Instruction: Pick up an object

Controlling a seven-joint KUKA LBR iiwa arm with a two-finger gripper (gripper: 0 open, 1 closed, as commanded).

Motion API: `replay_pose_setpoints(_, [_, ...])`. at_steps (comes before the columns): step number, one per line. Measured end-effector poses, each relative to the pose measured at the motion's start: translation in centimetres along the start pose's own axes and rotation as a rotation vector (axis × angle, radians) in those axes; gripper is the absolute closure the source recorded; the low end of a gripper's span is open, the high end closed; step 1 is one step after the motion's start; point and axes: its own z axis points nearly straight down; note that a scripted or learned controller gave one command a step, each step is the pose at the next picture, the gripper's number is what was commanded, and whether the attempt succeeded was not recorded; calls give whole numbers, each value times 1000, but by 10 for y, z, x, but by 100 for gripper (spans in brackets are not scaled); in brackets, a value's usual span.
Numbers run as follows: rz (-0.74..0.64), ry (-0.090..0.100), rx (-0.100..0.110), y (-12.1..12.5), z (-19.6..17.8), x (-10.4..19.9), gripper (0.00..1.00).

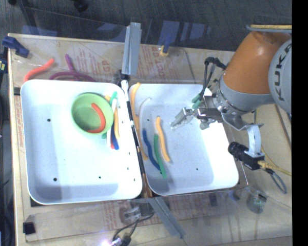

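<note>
While the gripper hangs over the right bin, its fingers look slightly spread, nothing between them. Just left of it lie thin strips: orange strip, green strip, blue strip, close together near the bin's left wall. Likely light, soft, bendy; they could flop or slip. Best hold: mid-length on the orange one, pinched across its width.

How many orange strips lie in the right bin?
2. One orange strip lies mid-bin beside the green and blue strips; the other curves along the bin's left wall near the top. More may hide under the gripper.
</note>
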Motion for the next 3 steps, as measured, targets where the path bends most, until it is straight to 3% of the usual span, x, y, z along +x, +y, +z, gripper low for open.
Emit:
replay_pose_setpoints(1, [-26,-1,1,37,76,4,0])
replay_pose_setpoints(2, [50,-1,-10,55,184,8,0])
replay_pose_setpoints(3, [45,-4,-9,55,174,7,100])
